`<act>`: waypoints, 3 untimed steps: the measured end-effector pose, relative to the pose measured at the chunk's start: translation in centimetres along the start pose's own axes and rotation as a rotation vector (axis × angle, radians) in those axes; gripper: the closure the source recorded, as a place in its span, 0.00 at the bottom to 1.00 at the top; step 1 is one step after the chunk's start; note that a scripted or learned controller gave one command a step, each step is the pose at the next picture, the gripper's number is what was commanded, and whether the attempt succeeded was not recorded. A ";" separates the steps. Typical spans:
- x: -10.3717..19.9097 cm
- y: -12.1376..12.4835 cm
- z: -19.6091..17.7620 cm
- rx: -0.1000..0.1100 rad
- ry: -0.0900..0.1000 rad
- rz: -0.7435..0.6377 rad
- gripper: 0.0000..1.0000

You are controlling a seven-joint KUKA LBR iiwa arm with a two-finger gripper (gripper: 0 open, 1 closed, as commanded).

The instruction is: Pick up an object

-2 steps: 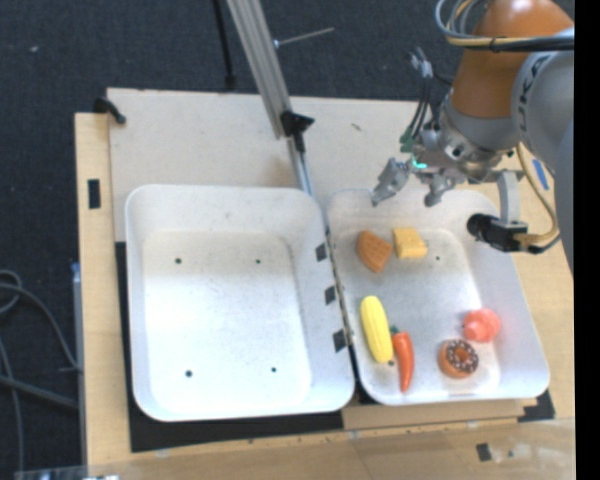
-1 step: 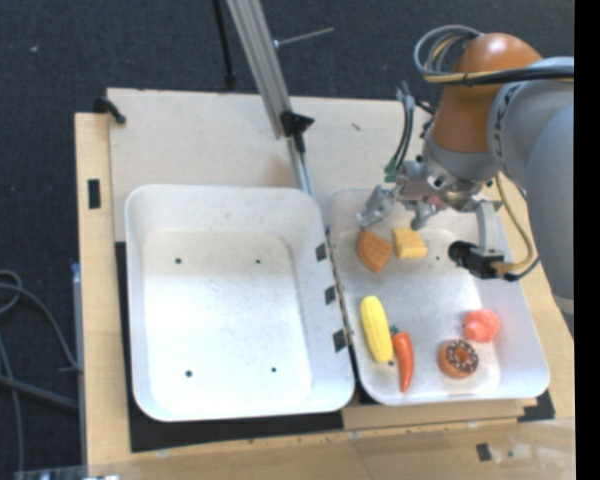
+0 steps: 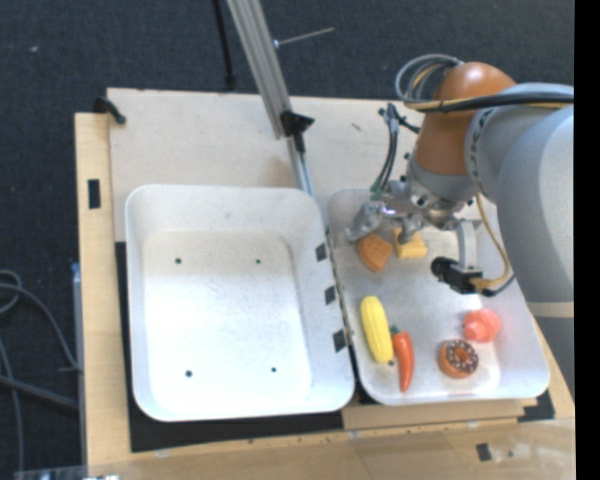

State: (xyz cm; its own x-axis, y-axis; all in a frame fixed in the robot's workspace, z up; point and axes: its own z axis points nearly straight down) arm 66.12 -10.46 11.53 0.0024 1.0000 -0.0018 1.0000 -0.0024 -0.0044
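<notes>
In the camera view, the gripper [image 3: 390,230] had reached from the right into the far end of the right bin [image 3: 520,368]. Just below it lay two pieces side by side: an orange-brown chunk [image 3: 374,253] toward the left and a pale yellow block [image 3: 412,247] toward the right. Both sat right at the fingertips, apparently touching them, so the nearest candidate lay directly under the gripper rather than off to either side. Neither piece showed a clear long axis. Whether the gripper was apart or together, I could not tell, nor whether either piece was truly clamped. Nearer the camera, well apart from the gripper, a yellow corn cob [image 3: 376,329] and a carrot [image 3: 403,359] lay lengthwise, beside a doughnut [image 3: 459,358].
</notes>
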 end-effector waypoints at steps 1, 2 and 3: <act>-0.1 0.0 1.4 -0.004 0.000 0.001 0.00; -0.2 0.1 0.2 -0.008 -0.001 0.004 1.00; -0.7 -0.5 -4.7 -0.011 0.000 -0.001 1.00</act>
State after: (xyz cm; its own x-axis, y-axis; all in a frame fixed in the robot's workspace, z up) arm 65.62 -11.17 16.25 0.0018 1.0000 -0.0016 1.0000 -0.0018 0.0063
